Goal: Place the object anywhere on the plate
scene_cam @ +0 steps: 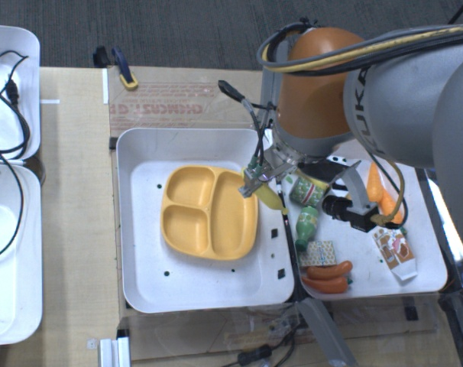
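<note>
A: Right, item one: yellow three-compartment plastic plate point(210, 220), lying in the left white bin point(140, 281)

B: Item two: claw point(254, 180), over the plate's right rim, at the divide between the bins. Finger spread: cannot tell from this slant

A: Held object?

B: A yellow piece point(270, 198) sits just below the claw, at the plate's edge; held or resting, unclear. Remaining stock in the right bin: green bottle point(305, 222), red sausages point(327, 276), orange carrot point(380, 193)

A: Step in hand?

B: Likely delivery. Next move calls for shifting left over the large compartment before release
</note>
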`<state>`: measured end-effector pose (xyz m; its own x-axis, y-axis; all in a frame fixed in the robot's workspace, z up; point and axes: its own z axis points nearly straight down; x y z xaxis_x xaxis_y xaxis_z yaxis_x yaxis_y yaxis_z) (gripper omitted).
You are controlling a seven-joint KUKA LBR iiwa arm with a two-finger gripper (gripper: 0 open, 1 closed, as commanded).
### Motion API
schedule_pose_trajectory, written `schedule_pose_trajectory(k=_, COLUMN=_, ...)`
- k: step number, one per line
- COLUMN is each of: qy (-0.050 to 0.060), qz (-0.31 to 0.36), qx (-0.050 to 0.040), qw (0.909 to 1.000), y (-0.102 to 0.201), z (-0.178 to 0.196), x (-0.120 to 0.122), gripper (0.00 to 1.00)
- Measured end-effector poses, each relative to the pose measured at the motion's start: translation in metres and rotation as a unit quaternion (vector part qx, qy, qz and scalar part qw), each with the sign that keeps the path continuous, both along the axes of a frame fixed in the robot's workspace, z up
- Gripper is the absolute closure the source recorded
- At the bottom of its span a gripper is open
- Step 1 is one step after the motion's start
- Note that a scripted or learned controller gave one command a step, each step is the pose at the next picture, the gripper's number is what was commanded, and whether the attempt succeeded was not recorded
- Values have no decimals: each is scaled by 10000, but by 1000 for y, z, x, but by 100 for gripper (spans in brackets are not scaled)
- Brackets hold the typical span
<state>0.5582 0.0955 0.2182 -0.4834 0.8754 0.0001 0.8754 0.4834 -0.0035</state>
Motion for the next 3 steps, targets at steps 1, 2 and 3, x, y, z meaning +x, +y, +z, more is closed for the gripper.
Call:
schedule_pose_trajectory(k=1, qy=-10, qz=43, qx=-3, qw=10000, y=29, z=106, x=0, gripper=100)
schedule_pose_trajectory(k=2, qy=-8, qz=627, qx=0, qw=9980, y=-52, z=93, x=-51, gripper=100)
schedule_pose_trajectory(k=3, qy=-8, qz=690, qx=0, qw=9976, y=-3, z=60, x=1, gripper=100)
